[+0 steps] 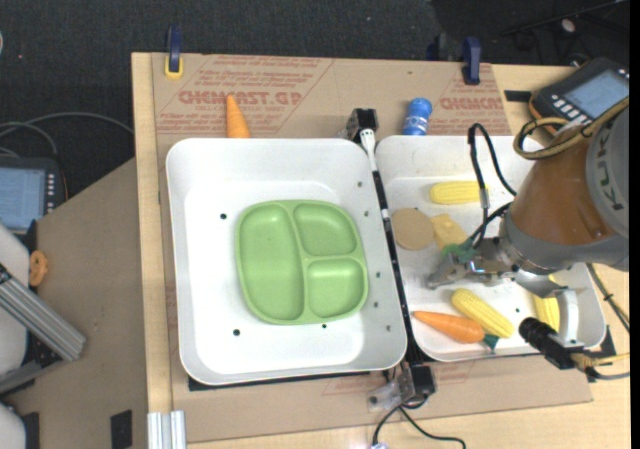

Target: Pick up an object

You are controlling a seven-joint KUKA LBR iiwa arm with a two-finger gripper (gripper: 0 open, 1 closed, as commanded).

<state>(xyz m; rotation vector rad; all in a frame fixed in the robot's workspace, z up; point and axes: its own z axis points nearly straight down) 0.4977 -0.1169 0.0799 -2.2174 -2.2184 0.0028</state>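
My gripper is down in the right bin, near its middle, with the grey and orange arm reaching in from the right. Close around it lie a tan round piece and a small yellow piece just above it. An ear of corn and a carrot lie just below it. A second ear of corn rests toward the back of the bin. Something small and greenish shows at the gripper's tip; I cannot tell what it is or whether it is held.
The left bin holds a green divided plate. Another yellow item lies at the right bin's front right, partly under the arm. On the bench behind the bins are a carrot and a blue bottle. Black cables hang by the arm.
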